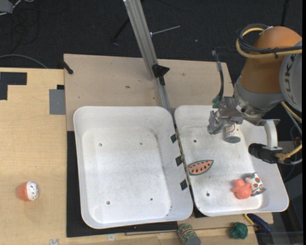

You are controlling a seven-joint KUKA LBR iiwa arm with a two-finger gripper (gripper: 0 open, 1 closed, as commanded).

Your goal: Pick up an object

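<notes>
Lying side by side on the bench (112, 80) are the two white bins. The left bin (86, 137) is the bigger one in the view, and the right bin (273, 200) is touching it along a seam with small black clips.

Reaching in from the right, the arm (268, 68) is hanging over the upper part of the right bin, with its orange band showing above the wrist. A metal rail (143, 34) is standing slanted behind the bins.

The gripper (220, 125) is pointing down near the back of the right bin. A small white can (232, 132) is sitting just beside it, touching or almost touching its right side. I cannot tell if the jaws are apart or together, and I cannot tell if the can is between them.

A watermelon slice toy (200, 167) is lying in the middle of the right bin, near the seam. A red lumpy toy (241, 189) is resting in the lower right part of this bin, and a small patterned box (257, 183) is touching it on the right.

Outside the bins, a red and white ball (28, 191) is lying on the wooden board at the left. A green thing (239, 230) and a small dark can (186, 234) are sitting below the right bin.
</notes>
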